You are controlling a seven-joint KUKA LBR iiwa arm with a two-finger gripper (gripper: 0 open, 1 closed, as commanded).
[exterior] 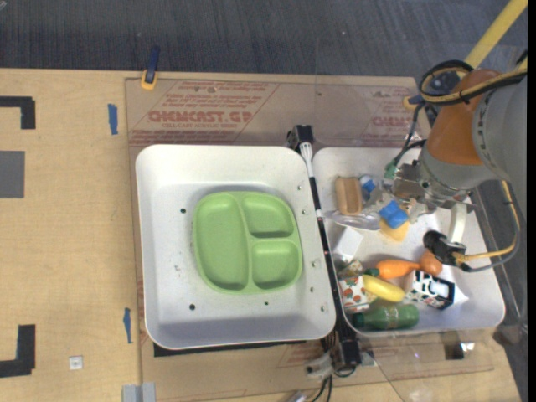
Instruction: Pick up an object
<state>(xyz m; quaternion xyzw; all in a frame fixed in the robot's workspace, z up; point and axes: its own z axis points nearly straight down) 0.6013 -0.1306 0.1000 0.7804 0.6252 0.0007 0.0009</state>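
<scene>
The grey arm [481,132] reaches from the right over the right bin [490,296], its jaws low above a small blue-and-yellow block [393,219] near the bin's middle; how far they stand open cannot be told, and nothing is seen between them. The block lies just beside a clear wrapper [356,221] and a tan block [349,194]. It looks light, stiff and flat-sided, likely best taken across its two opposite faces. Toward the near wall lie an orange carrot [396,268], a yellow banana [383,288] and a green cucumber [386,315], rounder and probably slippier. A green plate [247,241] rests in the left bin [167,191] on the desk [59,224].
</scene>
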